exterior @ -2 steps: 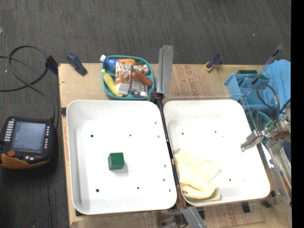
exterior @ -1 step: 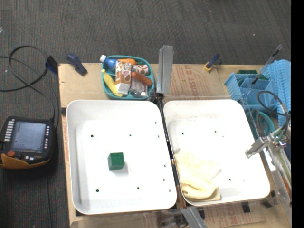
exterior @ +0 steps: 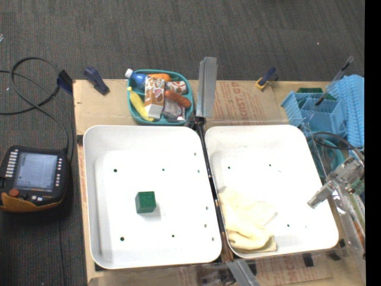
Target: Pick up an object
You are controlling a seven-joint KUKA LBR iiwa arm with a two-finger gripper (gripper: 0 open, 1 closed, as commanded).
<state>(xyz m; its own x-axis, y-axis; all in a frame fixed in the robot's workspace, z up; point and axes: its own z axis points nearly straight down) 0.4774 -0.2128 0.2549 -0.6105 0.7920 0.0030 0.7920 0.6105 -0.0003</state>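
A small green cube [exterior: 145, 201] sits on the floor of the left white bin [exterior: 101, 142], a little left of its middle. A crumpled pale yellow cloth [exterior: 247, 220] lies in the near left corner of the right white bin [exterior: 297, 139]. My gripper [exterior: 326, 194] hangs at the right bin's right rim, low and partly cut off by the edge of the view. It is well away from the cloth and far from the cube. Nothing shows in its grasp.
A teal tray [exterior: 136, 113] of packaged items stands behind the left bin. A grey metal post [exterior: 207, 88] rises between the bins at the back. Blue plastic baskets [exterior: 324, 109] crowd the right side. A teach pendant [exterior: 33, 176] lies left of the bench.
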